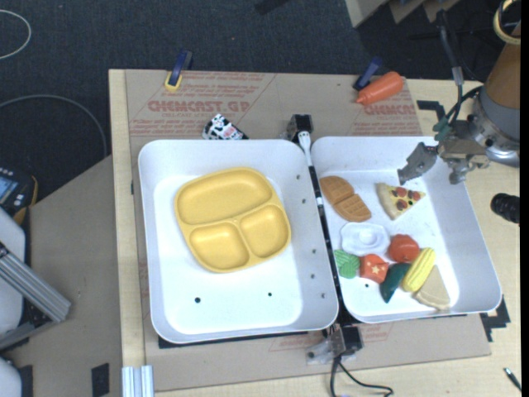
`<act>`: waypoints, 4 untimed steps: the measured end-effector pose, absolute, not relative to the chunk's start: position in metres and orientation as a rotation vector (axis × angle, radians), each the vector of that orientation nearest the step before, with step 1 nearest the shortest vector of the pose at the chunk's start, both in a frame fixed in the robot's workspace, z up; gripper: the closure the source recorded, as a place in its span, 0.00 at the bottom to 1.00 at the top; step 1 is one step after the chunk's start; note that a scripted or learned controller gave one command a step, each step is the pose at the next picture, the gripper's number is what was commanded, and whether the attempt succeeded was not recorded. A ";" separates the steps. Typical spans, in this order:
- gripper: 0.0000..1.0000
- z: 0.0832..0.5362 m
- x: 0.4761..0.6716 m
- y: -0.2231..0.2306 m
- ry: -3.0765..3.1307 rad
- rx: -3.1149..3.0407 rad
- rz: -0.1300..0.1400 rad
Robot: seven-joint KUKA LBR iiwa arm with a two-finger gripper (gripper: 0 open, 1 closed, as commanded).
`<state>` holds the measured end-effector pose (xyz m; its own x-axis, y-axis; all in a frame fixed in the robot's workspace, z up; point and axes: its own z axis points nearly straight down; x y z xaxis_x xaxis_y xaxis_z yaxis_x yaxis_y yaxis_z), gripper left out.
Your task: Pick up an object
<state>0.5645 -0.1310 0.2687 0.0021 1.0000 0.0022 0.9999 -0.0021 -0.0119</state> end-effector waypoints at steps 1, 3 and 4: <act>0.00 0.274 0.566 -0.131 -2.220 -2.221 0.001; 0.00 0.153 0.570 -0.128 -2.216 -2.217 0.006; 0.00 0.090 0.564 -0.124 -2.215 -2.216 0.007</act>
<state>0.5644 -0.1235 0.0899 0.0003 1.0000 0.0028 1.0000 -0.0003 -0.0092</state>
